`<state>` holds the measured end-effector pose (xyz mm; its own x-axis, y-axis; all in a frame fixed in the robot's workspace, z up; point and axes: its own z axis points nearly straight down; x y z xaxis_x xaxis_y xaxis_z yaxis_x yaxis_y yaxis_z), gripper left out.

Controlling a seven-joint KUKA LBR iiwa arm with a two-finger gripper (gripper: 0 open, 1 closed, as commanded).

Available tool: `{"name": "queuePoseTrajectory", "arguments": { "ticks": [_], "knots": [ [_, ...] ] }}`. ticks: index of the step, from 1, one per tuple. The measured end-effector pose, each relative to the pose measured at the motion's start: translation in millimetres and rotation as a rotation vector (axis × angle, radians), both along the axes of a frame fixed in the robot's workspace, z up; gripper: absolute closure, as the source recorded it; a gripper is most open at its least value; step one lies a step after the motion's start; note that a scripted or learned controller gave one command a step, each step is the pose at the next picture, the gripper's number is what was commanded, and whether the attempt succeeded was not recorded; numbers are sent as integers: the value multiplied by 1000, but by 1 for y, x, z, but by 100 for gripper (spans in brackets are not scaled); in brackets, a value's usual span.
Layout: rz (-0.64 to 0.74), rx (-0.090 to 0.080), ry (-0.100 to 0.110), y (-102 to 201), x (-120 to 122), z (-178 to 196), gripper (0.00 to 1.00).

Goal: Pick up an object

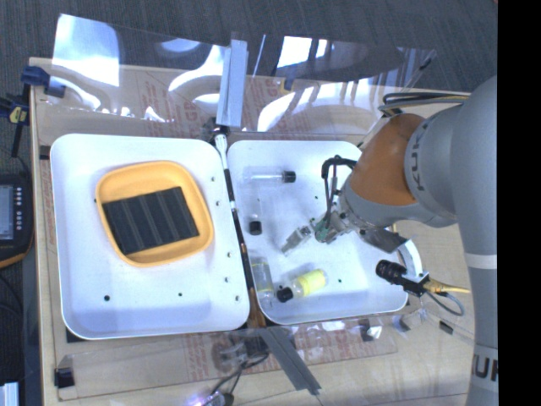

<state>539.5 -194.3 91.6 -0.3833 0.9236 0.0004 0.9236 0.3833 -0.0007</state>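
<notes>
Hovering over the right bin (372, 299), the gripper (297, 239), finger spread unclear; four small objects, yellow one (308, 281) at six o'clock.

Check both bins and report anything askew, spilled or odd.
Nothing looks spilled or broken. The yellow tray sits slightly askew in the left bin. In the right bin, a clear tube, a yellow bottle and a small black piece lie scattered. End effector hovers mid-bin.

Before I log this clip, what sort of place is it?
Probably a robotics lab's bin-picking bench: an industrial arm reaches over two white bins, the right one scattered with small test items, with clear shielding behind.
</notes>
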Motion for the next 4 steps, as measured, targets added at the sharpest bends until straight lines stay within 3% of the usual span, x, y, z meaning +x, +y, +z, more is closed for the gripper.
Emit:
{"name": "queuePoseTrajectory", "arguments": {
  "ticks": [1,2,3,4],
  "knots": [
    [-11,-27,-25,47,-26,8,0],
    [11,-36,-25,52,-18,9,0],
    [39,-39,-33,62,-23,28,0],
    [51,-13,-8,76,1,3,0]
  ]
}}
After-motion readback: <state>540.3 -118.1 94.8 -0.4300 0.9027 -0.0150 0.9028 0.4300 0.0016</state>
